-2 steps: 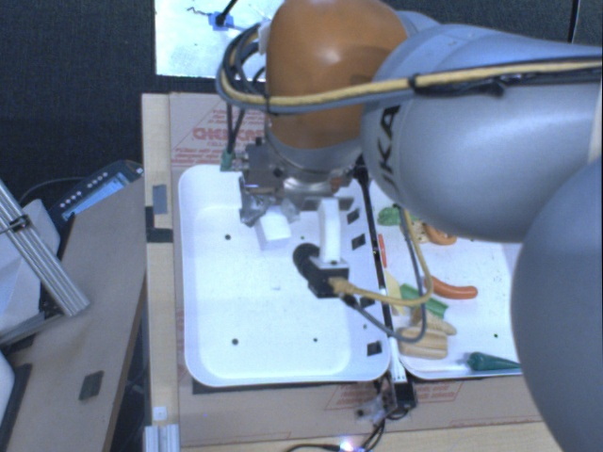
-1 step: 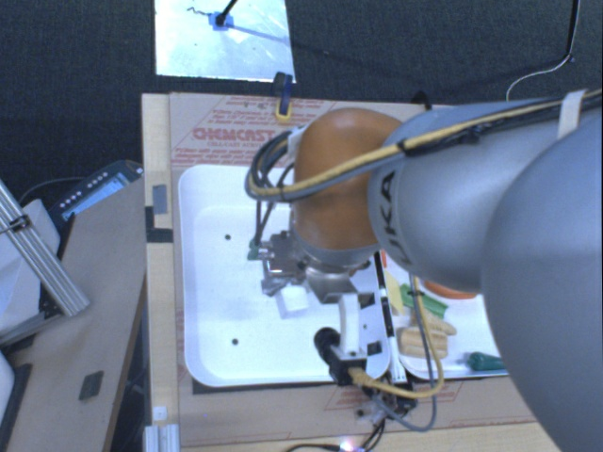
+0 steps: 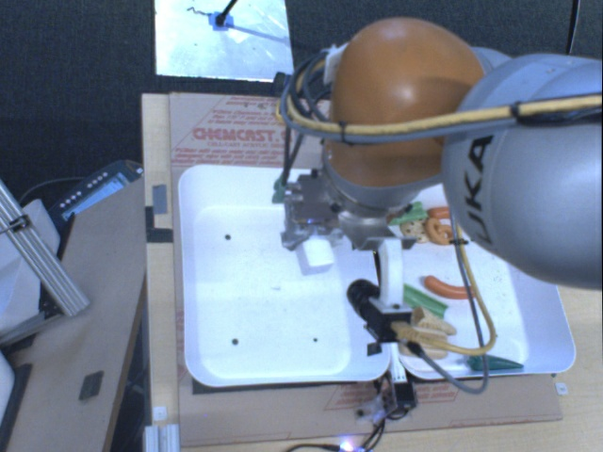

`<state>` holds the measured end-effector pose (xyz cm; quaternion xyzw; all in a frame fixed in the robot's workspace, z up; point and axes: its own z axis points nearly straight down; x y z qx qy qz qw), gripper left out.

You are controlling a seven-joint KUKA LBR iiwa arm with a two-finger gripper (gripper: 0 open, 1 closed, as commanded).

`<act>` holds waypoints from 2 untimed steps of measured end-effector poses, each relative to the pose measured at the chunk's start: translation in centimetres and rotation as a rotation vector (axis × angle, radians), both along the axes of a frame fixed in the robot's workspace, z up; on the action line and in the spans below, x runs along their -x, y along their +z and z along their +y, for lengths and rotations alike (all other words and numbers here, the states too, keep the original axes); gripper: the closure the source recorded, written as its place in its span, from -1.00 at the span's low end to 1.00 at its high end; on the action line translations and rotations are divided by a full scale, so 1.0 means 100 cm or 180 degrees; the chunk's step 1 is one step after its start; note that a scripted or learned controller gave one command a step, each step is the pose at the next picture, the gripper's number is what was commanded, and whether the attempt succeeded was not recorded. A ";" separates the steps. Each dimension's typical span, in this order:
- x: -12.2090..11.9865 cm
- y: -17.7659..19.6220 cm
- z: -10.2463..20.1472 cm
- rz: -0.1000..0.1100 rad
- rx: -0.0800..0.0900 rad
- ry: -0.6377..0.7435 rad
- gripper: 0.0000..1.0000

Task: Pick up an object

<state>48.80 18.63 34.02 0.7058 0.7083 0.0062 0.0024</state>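
Objects lie in the right bin [image 3: 556, 347]: an orange sausage-shaped piece [image 3: 447, 287], a green stick [image 3: 426, 300], a tan toy [image 3: 430, 326]. Your gripper [image 3: 314, 238] hangs over the left bin [image 3: 212, 252] near the divider; whether it grips anything, you cannot tell.

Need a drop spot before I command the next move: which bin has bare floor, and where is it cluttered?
The left bin has bare white floor across its left and near parts, bordered by its rim and the gripper. The right bin is crowded: an orange piece, a green piece and a tan piece lie close together beside the divider.
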 end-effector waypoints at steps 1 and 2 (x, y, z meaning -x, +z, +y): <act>-0.030 0.205 -0.003 -0.0023 -0.0005 0.0004 1.00; 0.003 0.195 0.034 0.0039 0.0014 0.0015 1.00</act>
